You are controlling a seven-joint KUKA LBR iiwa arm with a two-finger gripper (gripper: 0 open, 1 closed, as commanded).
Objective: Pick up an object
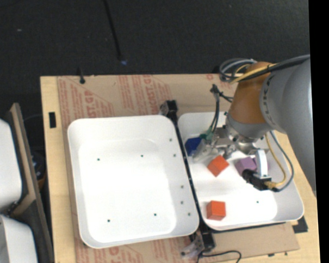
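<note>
Down in the right bin [290, 204] sits my gripper [217, 149], lowered over the bin's upper middle, with my grey arm [288, 98] and its orange band [249, 100] reaching in from the right above it. Whether the gripper is apart or together I cannot tell, since my own wrist and the cables around it cover that part.

Just below the gripper lies an orange block [218, 166], tilted so one corner points down; it looks to be touching or nearly touching the gripper's lower end, but I cannot make out whether anything is clamped on it. A blue object [193, 145] lies just to the left of the gripper, near the bin's left wall. A purple object [245, 164] lies right of the tilted orange block, just beside it and partly under my wrist hardware. A second orange block [216, 209] rests flat near the bin's front edge, well apart from the gripper.

A black connector with a yellow cable [262, 182] hangs off my wrist over the right side of the bin.

Beside it, the left bin [78, 159] shows a bare white floor with a few small dark dots. Both bins stand side by side on a brown cardboard sheet [119, 97] covering the desk [52, 177].
</note>
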